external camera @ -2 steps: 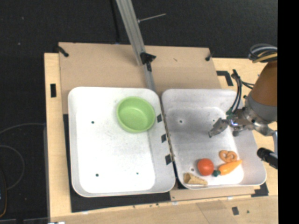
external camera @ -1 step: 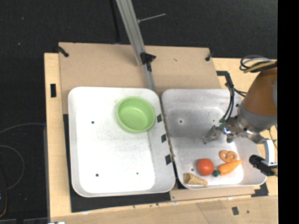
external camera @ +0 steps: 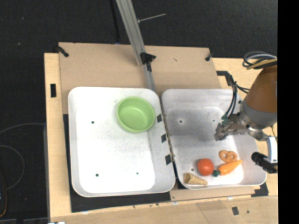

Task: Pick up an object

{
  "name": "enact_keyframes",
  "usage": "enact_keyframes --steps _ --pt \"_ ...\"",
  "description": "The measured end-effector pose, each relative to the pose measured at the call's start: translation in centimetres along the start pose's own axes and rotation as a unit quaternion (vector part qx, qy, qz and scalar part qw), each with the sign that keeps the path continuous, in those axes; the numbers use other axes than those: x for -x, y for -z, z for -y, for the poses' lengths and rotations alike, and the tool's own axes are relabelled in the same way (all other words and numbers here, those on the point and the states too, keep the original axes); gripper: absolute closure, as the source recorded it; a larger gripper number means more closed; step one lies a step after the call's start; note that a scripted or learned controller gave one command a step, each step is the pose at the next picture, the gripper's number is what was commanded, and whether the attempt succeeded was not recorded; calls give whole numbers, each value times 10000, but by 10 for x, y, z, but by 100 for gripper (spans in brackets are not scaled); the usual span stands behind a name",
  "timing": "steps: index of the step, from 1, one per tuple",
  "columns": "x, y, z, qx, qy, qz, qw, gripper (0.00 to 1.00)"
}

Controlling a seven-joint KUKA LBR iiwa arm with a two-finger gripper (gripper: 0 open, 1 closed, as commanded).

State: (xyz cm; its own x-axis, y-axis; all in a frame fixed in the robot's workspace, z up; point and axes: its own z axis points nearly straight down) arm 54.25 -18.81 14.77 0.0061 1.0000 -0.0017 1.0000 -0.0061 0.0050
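At lower right of the frame, in the right bin (external camera: 196, 106), an orange carrot (external camera: 230, 167) lies with its long axis slanting, its tip toward upper right and its green end at lower left beside a red tomato (external camera: 205, 166). A pretzel (external camera: 227, 155) touches the carrot's upper side. The gripper (external camera: 223, 131) hovers just above them at the bin's right side; whether it is apart or together cannot be told, and nothing shows in its grasp. A green bowl (external camera: 136, 114) sits in the left bin (external camera: 93, 171).

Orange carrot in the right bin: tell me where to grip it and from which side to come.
Grip the carrot across its thick middle, coming straight down from above. It lies flat and slanted, so set the jaws crosswise to its length. The tomato sits close at its green end and the pretzel just above, so the middle probably leaves the most room.
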Motion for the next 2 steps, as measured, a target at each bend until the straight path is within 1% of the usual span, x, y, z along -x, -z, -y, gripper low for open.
enact_keyframes --steps 1,2 --pt "8 60 -7 16 48 8 10000 100" --pt "12 125 -9 21 46 10 10000 100"
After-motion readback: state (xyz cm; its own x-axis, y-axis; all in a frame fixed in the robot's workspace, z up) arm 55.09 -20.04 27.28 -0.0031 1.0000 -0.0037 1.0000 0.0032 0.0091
